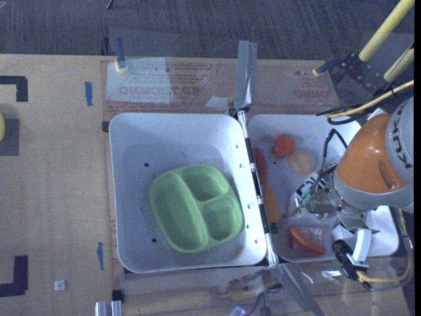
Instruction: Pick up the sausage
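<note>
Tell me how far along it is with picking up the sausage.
Done: the arm has reached into the right bin, and its gripper sits just above the sausage. In hand: lining up on it. Left: grasping and lifting, since the sausage lies on the bin floor.

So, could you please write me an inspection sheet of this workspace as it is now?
Surface: wooden bench bearing left bin and right bin.
Job's things: red sausage lying near the right bin's front edge.
Clutter: green divided plate in left bin; carrot, tomato, pale round item in right bin.
End effector: end effector above the right bin, beside the sausage; finger state unclear.
Cables: black and yellow cables at right.
Surroundings: blue tape marks; dark floor.
</note>
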Tool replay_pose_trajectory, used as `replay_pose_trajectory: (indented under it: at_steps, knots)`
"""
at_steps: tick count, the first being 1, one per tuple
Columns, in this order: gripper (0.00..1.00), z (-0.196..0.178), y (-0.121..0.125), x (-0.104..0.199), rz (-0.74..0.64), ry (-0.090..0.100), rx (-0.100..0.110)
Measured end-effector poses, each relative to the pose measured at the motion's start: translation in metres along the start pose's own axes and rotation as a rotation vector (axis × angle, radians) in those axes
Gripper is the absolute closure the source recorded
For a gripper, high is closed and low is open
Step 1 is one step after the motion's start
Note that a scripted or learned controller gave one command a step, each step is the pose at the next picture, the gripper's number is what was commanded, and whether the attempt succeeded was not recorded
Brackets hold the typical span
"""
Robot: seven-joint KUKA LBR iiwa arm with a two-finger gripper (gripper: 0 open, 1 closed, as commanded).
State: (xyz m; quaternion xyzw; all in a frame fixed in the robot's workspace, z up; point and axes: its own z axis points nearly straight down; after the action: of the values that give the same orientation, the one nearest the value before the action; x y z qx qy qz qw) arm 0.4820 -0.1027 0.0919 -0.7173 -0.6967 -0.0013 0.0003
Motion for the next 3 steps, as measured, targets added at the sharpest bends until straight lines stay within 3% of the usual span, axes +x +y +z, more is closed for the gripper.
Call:
replay_pose_trajectory:
  at_steps: [1, 2, 3]
  knots:
    - [1.00, -0.006, 0.000, -0.001, 0.003, 0.000, 0.003]
    - [0.00, -0.006, 0.000, -0.001, 0.003, 0.001, 0.003]
    - [0.00, 0.007, 0.001, -0.065, 0.064, 0.000, 0.000]
